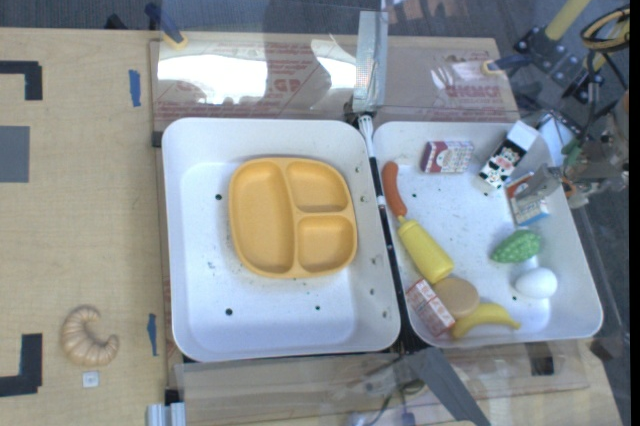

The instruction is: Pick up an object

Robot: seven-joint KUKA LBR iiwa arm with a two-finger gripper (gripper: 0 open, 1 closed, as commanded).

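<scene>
Where right bin edges off, gripper hangs w/ arm.

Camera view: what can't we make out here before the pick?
- Gripper: at the right bin's far right rim in the camera view, lost among cables and a small blue-and-white carton; finger state unreadable.
- Arm: cut off by the right edge.
- Red-and-white box: partly covered by the tan disc and banana.
- Print on the cartons: too small.
</scene>
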